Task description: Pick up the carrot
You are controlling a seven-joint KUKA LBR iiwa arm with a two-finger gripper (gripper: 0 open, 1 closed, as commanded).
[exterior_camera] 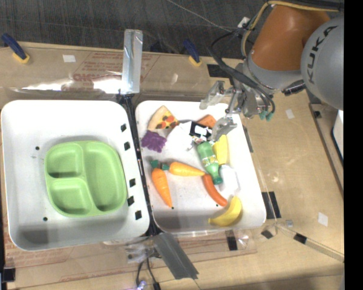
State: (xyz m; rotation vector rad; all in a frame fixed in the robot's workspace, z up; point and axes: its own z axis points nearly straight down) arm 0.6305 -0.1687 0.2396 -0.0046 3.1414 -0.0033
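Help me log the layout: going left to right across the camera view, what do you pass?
Green divided plate → purple grapes → carrot → green bottle → banana → pincer above the right bin's far edge.

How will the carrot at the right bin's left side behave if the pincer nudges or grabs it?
The carrot looks like smooth, rigid toy plastic, so probably light and somewhat slippery. Its round tapered body may roll or pivot when nudged. The neighbouring orange piece near its green top might get bumped.
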